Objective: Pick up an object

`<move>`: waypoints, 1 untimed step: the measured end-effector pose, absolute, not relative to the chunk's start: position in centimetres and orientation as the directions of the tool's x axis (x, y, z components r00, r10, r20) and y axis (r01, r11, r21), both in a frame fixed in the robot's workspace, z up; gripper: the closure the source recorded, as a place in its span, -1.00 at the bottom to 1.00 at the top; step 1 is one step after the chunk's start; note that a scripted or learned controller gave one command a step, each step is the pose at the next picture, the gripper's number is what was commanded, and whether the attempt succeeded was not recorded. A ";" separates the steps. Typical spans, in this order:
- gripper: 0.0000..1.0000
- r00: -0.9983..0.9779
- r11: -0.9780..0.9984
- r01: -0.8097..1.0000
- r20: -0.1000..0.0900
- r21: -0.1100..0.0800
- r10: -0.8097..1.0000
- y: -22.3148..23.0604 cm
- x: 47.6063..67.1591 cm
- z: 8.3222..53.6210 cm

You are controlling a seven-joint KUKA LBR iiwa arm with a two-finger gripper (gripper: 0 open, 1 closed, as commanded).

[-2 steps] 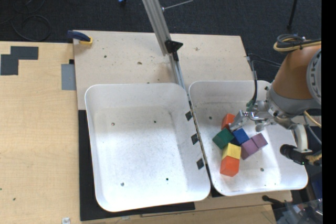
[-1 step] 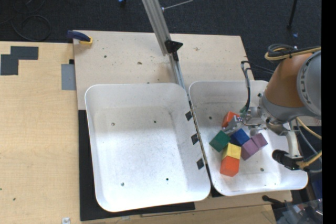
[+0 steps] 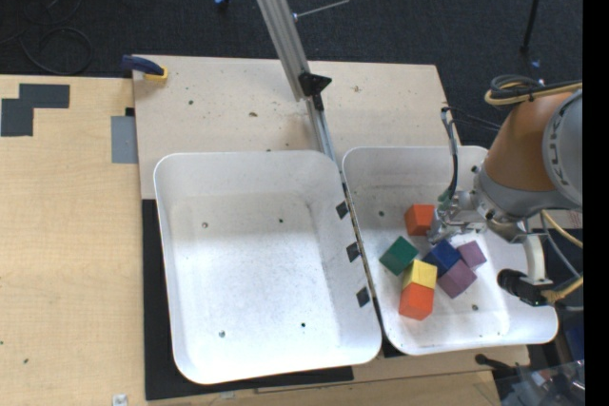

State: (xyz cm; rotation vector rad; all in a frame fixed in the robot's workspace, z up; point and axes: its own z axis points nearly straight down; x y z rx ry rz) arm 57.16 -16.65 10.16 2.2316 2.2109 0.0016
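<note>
From above and at a slant, the table [image 3: 238,100] carries two shallow white bins side by side. The left bin [image 3: 190,195] has a bare speckled floor. The right bin [image 3: 390,171] holds a tight cluster of blocks in its lower middle: an orange block [image 3: 419,220] at the top, a green block [image 3: 399,255] at about 8 o'clock from it, a blue block [image 3: 443,256] in the centre, a yellow block [image 3: 420,275] just below, a second orange block [image 3: 416,301] at the cluster's 6 o'clock end, and two purple blocks, one [image 3: 471,252] at 3 o'clock of the blue and one [image 3: 457,279] below it.

The arm enters from 3 o'clock, its orange band [image 3: 519,147] over the bin's right edge and the wrist bent down toward the pile. The jaws [image 3: 455,222] sit low over the top of the cluster; whether they stand wide, narrow or closed on anything cannot be told, since the metal end merges with the blocks beneath.

The relation that matters: the upper orange block lies just beside the jaws at 9 o'clock, and the blue block lies just beside them at about 7 o'clock. Either seems the likeliest target. The blocks are roughly cubic, with no long axis to align to. They crowd each other, so a descent may well nudge neighbours.
</note>
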 end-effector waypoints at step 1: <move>1.00 0.007 -0.007 1.000 0.000 0.002 1.000 -16.9 56.2 15.4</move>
